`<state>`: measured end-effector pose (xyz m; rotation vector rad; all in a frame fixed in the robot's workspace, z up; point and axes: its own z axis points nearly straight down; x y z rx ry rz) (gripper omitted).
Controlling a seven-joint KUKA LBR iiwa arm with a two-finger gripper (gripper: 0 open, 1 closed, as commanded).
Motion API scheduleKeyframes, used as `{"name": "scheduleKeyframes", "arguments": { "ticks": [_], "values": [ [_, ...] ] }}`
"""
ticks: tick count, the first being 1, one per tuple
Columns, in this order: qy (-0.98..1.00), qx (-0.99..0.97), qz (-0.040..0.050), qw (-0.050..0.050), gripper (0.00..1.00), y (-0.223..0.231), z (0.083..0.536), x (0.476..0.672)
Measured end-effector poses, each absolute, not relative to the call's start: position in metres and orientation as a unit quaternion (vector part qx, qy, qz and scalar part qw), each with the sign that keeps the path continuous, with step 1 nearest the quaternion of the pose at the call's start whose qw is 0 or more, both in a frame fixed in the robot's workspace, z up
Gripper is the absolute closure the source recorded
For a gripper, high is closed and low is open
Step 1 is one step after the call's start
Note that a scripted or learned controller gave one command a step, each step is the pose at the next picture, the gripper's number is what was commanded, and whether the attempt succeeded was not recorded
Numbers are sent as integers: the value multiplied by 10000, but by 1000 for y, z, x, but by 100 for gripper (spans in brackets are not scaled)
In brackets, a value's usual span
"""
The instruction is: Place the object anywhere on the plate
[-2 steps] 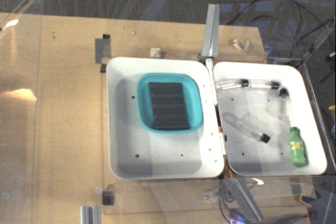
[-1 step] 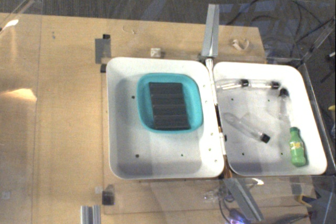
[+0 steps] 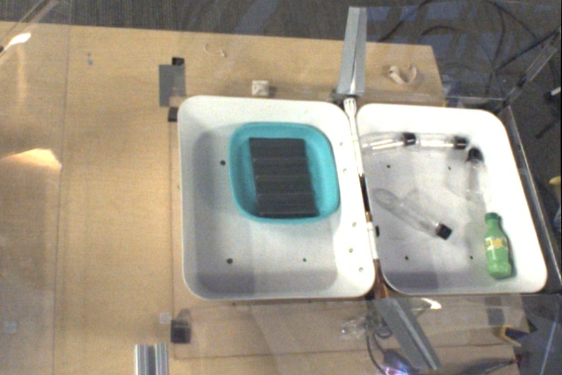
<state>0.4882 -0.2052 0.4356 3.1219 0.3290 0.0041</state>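
Of the claw I cannot tell if it is apart, together or clamped on something, so the places here are given by the bins and by the right side, where the arm reaches in. In the camera view, two white bins stand side by side on the wooden bench (image 3: 88, 215), touching along their inner walls. The left bin (image 3: 204, 272) holds a teal plate (image 3: 327, 161) with rounded corners, set toward the far half of this bin. A dark ridged block (image 3: 281, 178) lies flat on the middle of the plate, and the teal rim shows all around it. The right bin (image 3: 520, 155) holds a small green bottle (image 3: 497, 247), which lies near the right wall at the near corner. A clear tube with black caps (image 3: 413, 140) lies along the far wall of this bin. A second clear tube (image 3: 413, 213), with a black end, lies slanted near the middle, well apart from the bottle. A grey metal bar (image 3: 353, 48) rises from the bench behind the joint of the two bins.
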Motion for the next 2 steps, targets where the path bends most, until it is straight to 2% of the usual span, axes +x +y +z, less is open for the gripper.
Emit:
{"name": "scheduleKeyframes", "arguments": {
  "ticks": [2],
  "values": [
    [1050,9945,13,12,0,-205,436,488]
  ]
}}
